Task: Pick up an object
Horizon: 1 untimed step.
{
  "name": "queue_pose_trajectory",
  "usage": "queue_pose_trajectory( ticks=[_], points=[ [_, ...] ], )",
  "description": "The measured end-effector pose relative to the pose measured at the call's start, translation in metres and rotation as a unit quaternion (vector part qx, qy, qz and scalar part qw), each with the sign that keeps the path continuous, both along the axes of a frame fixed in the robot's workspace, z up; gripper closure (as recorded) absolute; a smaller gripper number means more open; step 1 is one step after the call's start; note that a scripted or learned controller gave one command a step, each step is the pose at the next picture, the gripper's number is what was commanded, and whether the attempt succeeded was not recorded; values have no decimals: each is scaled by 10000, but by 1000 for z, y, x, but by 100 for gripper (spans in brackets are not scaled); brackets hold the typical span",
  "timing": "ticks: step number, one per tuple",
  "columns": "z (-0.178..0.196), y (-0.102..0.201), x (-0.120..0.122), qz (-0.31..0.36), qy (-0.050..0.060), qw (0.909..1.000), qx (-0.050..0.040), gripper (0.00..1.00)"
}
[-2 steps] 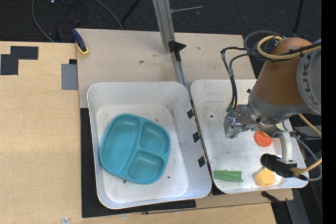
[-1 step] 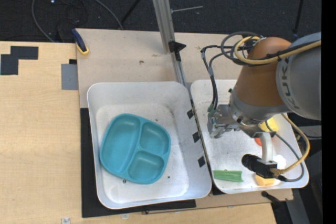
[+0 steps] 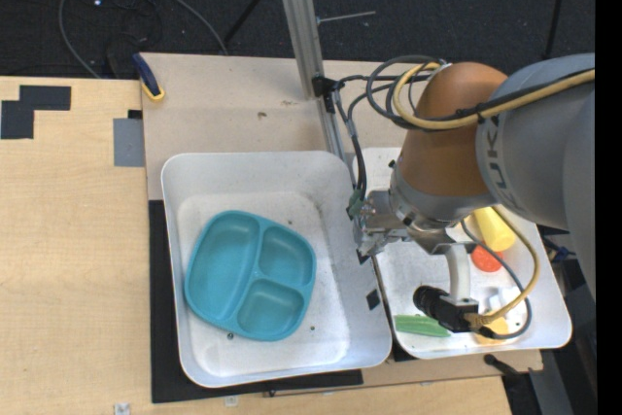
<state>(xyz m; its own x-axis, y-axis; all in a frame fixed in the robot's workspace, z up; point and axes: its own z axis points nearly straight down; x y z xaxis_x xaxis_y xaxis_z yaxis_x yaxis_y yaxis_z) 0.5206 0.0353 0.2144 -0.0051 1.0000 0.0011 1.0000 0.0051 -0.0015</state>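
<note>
A teal divided plate (image 3: 251,275) lies flat in the left bin (image 3: 177,182). In the right bin (image 3: 556,318) I see a yellow object (image 3: 495,229), an orange-red object (image 3: 485,259) just below it, and a green flat object (image 3: 423,327) near the front edge. My gripper (image 3: 366,243) hangs low at the right bin's left wall, close to the ridge between the two bins. The wrist's bulk hides what is beneath it, and nothing shows in its grasp.
The grey arm and its orange band (image 3: 449,146) cover most of the right bin's back half. An aluminium post (image 3: 303,29) rises behind the bins. A small black piece (image 3: 372,299) sits by the ridge between the bins.
</note>
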Motion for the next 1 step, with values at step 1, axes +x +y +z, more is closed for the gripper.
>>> queue_pose_trajectory(
  ticks=[1],
  points=[
    [10,48,-10,2,5,10000,3,100]
  ],
)
